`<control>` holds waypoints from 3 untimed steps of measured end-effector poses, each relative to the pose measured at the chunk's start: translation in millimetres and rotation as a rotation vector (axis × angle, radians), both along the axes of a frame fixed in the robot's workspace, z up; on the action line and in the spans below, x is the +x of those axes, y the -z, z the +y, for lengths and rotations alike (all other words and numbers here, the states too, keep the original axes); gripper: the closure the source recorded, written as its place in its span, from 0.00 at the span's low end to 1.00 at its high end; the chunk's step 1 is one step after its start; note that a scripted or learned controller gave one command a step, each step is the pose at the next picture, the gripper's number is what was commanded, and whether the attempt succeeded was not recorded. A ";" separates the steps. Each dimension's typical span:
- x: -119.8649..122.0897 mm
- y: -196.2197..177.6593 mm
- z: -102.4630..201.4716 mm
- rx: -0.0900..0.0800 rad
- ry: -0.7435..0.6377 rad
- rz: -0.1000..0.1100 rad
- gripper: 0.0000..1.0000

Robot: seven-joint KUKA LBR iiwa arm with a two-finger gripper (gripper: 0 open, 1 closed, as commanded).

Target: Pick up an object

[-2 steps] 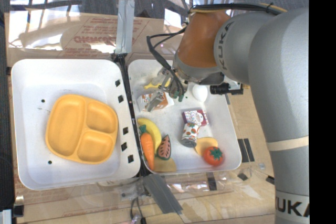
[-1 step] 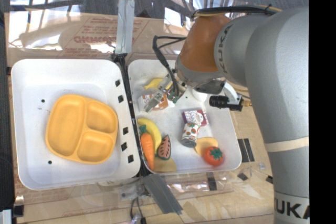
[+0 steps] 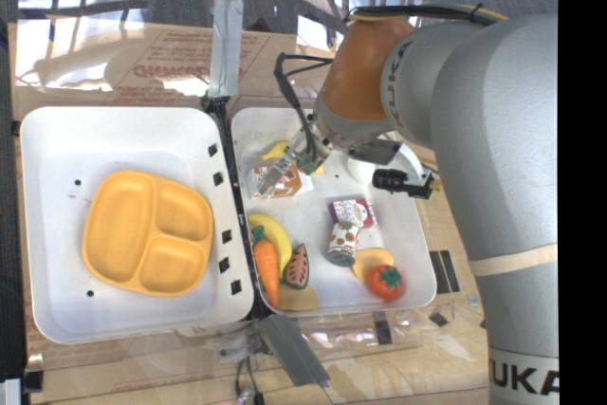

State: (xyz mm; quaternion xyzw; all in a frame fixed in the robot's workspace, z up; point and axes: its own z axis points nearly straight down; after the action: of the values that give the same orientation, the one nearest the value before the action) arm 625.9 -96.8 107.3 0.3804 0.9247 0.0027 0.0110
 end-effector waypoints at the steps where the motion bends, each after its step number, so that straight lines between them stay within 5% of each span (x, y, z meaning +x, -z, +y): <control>1: -25.3 -4.5 -6.6 0.008 0.274 0.012 0.00; 2: -14.1 0.4 -4.3 0.013 0.409 0.000 0.00; 3: -40.1 -0.6 -12.1 0.020 0.598 -0.008 0.00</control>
State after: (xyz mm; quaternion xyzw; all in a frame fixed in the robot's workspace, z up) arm 585.7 -108.9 107.9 0.6359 0.7716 0.0099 0.0110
